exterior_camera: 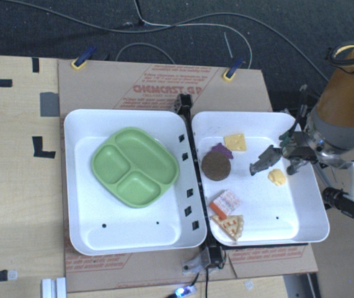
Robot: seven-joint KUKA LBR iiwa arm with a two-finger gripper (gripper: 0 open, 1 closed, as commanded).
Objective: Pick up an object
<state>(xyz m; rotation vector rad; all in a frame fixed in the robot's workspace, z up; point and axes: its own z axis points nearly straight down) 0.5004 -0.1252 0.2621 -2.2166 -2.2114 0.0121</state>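
A: Where is the gripper [278,159] placed?

B: It is hung over the right bin [307,228], brought in from the right edge. Two dark fingers are seen spread wide apart, nothing between them. One finger [265,160] is pointed left toward the middle of the bin.

A: What is being aimed at?

B: Likely the small yellow lump [277,177], which is found just beside the gripper on its near side. It is not held. The open spread is judged as readiness for a grasp, not a carry.

A: Other candidates in that bin?

B: A yellow square piece [235,142] is set toward the far side. A brown round disc [216,166] is seen at the left wall with a purple bit [221,149] touching its far edge. A pink-and-white wrapped item [225,202] and a waffle-like wedge [231,226] are laid at the near left.

A: And the left bin [80,228]?

B: A green divided plate [134,166] is rested flat in it, well apart from the arm, so it is not judged the target.

A: Progress?

B: Nothing is lifted yet.
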